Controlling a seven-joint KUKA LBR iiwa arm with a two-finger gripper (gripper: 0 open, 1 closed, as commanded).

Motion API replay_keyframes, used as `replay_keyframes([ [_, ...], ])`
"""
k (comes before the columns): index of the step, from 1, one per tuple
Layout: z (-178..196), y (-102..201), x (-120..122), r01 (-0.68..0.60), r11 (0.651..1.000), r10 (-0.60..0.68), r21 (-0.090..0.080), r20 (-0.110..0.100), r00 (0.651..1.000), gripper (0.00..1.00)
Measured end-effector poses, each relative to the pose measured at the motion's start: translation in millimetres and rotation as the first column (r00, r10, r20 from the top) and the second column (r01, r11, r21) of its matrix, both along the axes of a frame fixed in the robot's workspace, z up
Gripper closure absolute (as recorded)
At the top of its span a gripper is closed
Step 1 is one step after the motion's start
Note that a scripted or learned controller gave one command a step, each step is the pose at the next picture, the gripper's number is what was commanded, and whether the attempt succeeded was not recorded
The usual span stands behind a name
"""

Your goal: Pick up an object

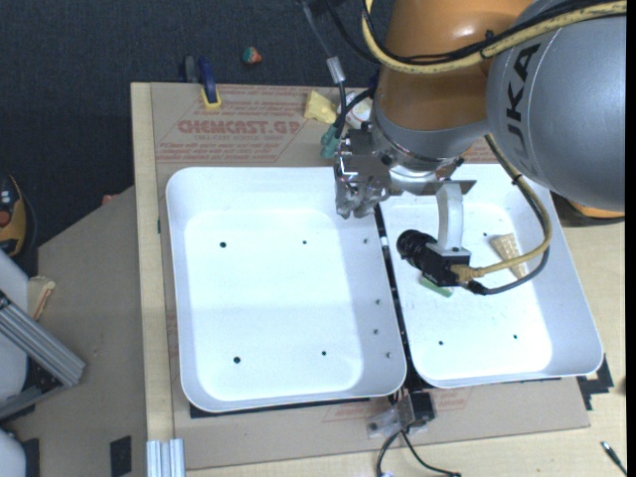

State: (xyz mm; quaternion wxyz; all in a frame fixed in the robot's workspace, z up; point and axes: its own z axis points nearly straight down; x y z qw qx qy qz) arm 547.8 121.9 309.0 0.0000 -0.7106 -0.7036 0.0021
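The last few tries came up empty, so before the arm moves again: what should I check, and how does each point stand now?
1. Something to pick: ok. A small tan object lies in the right bin.
2. Gripper lined up with it: not ok. The gripper hangs over the divide between the bins, near their back rims, well apart from the tan object.
3. Gripper already carrying something: cannot tell; the wrist hides much of it.
4. Path free of snags: not ok. The yellow cable loops low right beside the tan object.
5. Bins seated: ok. The left bin and the right bin sit side by side, flat.
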Motion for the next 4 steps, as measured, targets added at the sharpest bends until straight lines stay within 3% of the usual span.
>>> replay_keyframes([
  [1, -28.3, 75.5, 39.8, -0.016, 1.0, 0.016, 0.004, 0.005, 1.0, 1.0],
  [2, -1.5, -15.8, 20.7, -0.001, 1.0, 0.001, 0.0, 0.002, 1.0, 1.0],
  [3, 7.4, 94.0, 6.0, -0.021, 1.0, 0.021, 0.007, 0.006, 1.0, 1.0],
  [4, 6.3, 12.8, -41.4, -0.002, 1.0, 0.002, 0.001, -0.003, 1.0, 1.0],
])
